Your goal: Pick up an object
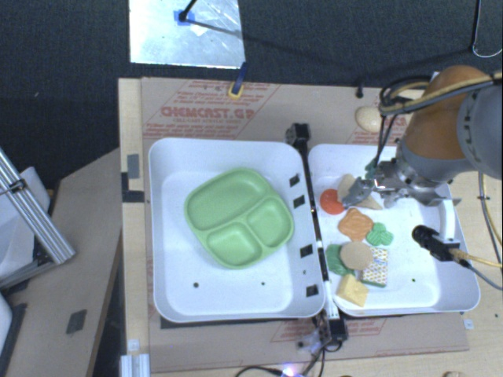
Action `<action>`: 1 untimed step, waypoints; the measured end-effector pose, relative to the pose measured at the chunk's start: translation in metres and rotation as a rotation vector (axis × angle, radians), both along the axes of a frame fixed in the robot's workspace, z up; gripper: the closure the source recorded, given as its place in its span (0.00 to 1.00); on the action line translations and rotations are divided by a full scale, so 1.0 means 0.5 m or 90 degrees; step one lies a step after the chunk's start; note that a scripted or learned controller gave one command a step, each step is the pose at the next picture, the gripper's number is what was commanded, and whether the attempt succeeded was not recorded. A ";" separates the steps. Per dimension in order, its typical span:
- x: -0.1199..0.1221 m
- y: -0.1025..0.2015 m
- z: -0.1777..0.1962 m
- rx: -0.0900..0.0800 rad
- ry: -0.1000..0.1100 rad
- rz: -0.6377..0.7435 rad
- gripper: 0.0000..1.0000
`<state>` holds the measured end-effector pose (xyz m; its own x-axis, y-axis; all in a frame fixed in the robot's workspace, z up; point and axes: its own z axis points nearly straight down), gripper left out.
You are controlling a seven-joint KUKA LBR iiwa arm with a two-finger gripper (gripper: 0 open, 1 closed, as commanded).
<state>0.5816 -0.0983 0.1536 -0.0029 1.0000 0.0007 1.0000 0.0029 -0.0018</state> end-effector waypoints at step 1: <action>-0.016 -0.003 -0.091 0.000 0.000 -0.001 0.00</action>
<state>0.5738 -0.1000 0.1081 -0.0010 1.0000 0.0002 1.0000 0.0010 -0.0020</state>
